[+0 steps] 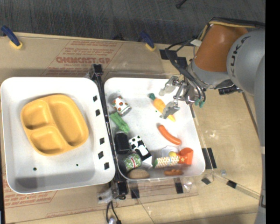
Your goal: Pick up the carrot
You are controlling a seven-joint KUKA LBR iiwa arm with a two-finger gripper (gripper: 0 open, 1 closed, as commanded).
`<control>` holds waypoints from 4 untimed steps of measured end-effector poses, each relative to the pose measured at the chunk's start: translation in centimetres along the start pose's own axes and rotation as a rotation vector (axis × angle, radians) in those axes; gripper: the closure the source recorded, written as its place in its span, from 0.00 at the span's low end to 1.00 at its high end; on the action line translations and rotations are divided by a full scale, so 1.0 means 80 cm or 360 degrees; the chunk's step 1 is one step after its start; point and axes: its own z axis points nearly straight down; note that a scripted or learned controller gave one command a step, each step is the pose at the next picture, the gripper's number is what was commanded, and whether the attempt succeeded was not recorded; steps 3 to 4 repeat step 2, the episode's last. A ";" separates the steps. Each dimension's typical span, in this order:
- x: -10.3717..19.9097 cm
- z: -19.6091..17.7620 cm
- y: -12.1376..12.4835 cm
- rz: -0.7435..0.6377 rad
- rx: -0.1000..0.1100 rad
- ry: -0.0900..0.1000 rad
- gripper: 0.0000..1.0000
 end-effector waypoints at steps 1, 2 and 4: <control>-0.032 0.088 0.008 0.0009 -0.0002 -0.0021 0.00; -0.034 0.074 0.011 -0.0004 0.0000 -0.0027 1.00; -0.034 0.074 0.011 -0.0004 0.0000 -0.0027 1.00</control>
